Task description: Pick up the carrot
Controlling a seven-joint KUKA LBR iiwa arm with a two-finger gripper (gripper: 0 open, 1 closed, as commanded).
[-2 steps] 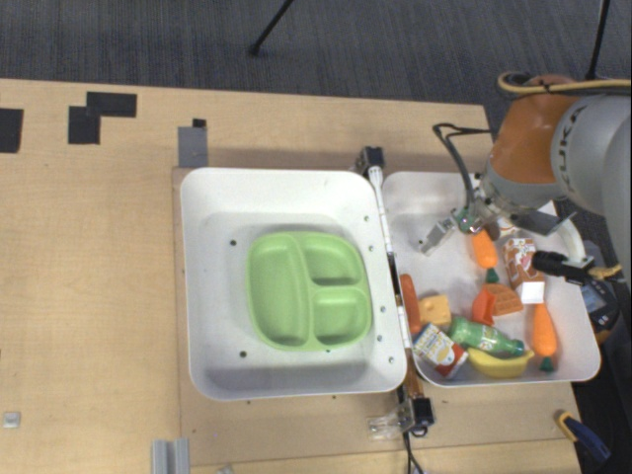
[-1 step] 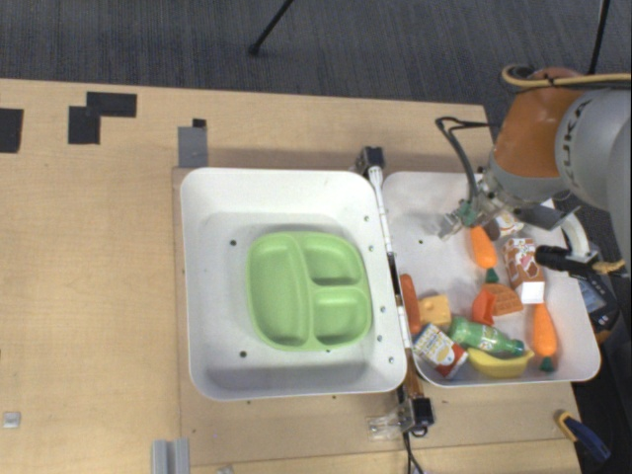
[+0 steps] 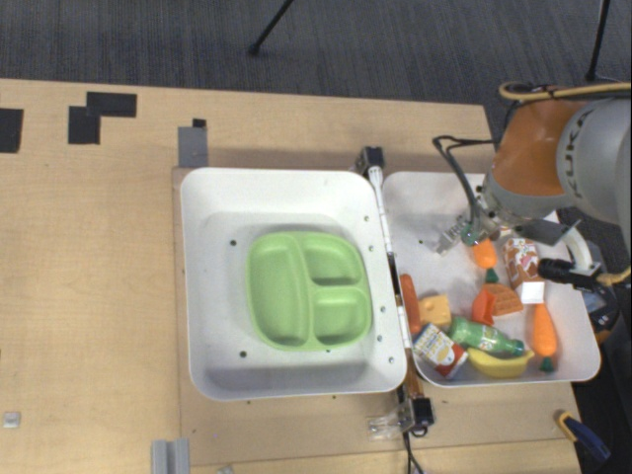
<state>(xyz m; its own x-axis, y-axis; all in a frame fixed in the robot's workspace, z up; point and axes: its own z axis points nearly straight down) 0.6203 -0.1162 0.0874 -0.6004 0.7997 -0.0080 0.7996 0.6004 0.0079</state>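
The bench (image 3: 89, 294) carries two shallow white bins side by side. The left bin (image 3: 212, 265) holds a green divided plate (image 3: 308, 287) lying flat in its middle. The right bin (image 3: 420, 200) holds a crowd of toy food along its near and right parts, and the grey arm (image 3: 553, 156) with its orange band reaches in from the right over its far half. The gripper (image 3: 464, 232) hangs low near the far middle of the right bin, and whether it is open or closed cannot be told here, since the tip is small and partly lost against the white floor; nothing is seen held in it. Among the toys lie a banana (image 3: 502, 363) at the near wall, a green bottle-like piece (image 3: 484, 338) just beyond it, a yellow block (image 3: 435, 310) further left, and a small orange round piece (image 3: 484, 255) just beside the gripper. The carrot (image 3: 543, 331) lies by the right wall, in the near right part of that bin, its long axis running roughly near to far with a green tip at the near end. It sits well apart from the gripper, to the right and nearer, so in my judgement the coming move calls for travel that way and a grasp across its narrow width.
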